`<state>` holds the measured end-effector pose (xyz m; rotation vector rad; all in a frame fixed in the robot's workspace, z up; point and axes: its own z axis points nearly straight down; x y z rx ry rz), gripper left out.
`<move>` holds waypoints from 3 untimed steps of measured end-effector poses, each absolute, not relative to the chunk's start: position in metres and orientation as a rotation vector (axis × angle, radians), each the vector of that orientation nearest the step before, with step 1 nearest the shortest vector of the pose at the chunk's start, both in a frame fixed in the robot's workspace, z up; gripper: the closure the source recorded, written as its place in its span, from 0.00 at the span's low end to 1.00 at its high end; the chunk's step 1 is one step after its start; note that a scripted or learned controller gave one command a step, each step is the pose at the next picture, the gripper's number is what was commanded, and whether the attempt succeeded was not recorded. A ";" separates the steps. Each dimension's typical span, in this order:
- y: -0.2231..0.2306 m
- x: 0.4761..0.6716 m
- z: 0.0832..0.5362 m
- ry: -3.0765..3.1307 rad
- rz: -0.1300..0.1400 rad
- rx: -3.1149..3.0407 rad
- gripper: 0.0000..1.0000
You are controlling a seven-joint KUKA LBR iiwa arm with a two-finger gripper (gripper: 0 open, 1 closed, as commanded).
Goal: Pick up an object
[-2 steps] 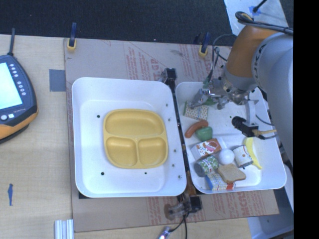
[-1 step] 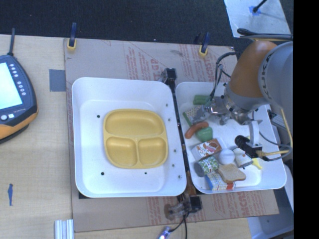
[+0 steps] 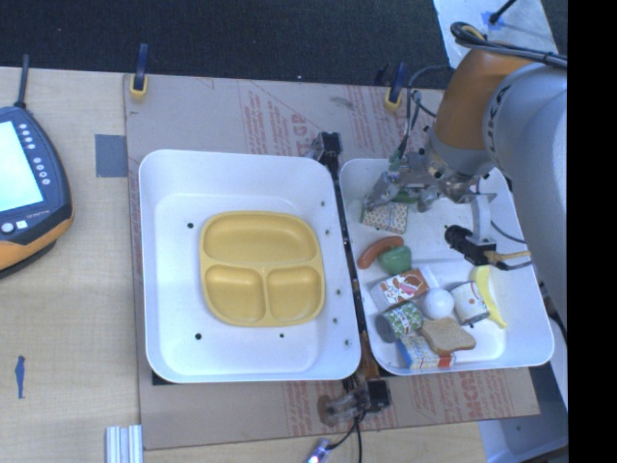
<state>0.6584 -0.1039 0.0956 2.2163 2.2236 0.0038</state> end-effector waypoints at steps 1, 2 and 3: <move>-0.099 0.600 0.092 2.230 -0.007 2.217 0.00; -0.106 0.632 0.092 2.228 -0.003 2.219 0.00; -0.105 0.581 0.092 2.230 -0.007 2.217 0.00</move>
